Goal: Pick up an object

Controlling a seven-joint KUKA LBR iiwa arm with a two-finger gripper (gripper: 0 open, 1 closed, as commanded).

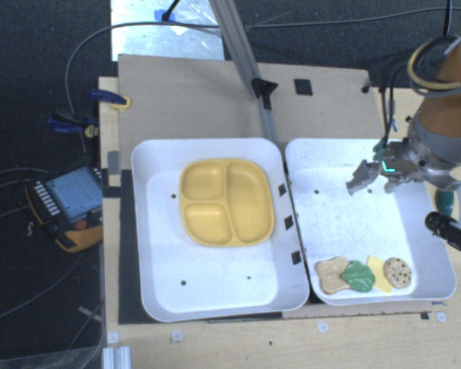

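Four small toy foods are lying in a row in the right bin (415,229), at its near edge and well below the pincer (362,178): a tan cookie shape (331,274), a green piece (359,276), a yellow piece (379,270) and a round chocolate chip cookie (398,272). The pincer is hanging over the bare top part of that bin, holding nothing, and I cannot tell if it is open or closed. Left of it, a yellow plate (227,202) with three sections is sitting in the left bin (157,275).

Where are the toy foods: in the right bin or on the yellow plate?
In the right bin. The cookie, cheese, green piece and tan piece lie along its near edge; the plate sits in the left bin.
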